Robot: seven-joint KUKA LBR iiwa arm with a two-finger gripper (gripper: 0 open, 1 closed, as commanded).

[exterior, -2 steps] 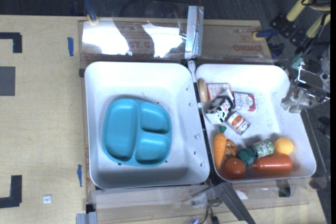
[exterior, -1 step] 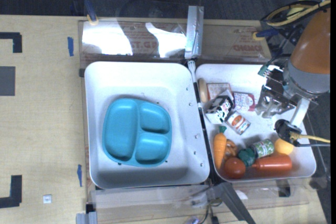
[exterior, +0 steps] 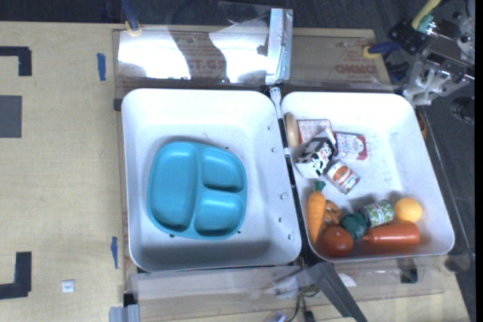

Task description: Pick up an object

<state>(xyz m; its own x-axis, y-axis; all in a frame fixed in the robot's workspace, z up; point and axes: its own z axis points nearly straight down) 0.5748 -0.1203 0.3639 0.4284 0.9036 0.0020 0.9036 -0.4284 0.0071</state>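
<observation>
Left bin [exterior: 198,105]: white, smooth, shallow, with round corners. A blue plastic plate [exterior: 198,189] lies flat in it, split into three dips.
Right bin [exterior: 392,113]: white and shallow, with toy food in a heap.
Near side of right bin: a long orange carrot [exterior: 315,214], a round red tomato [exterior: 336,240], a long red sausage shape [exterior: 391,235], a small green can [exterior: 377,213] and a round yellow ball shape [exterior: 407,209].
Far side of right bin: a black and white carton [exterior: 317,155], a red and white packet [exterior: 352,145] and a small tin [exterior: 343,176].
Bench [exterior: 53,162]: flat pale wood.
End effector [exterior: 432,79]: shiny metal, beyond the right bin's far right corner. I cannot tell how it stands.
</observation>
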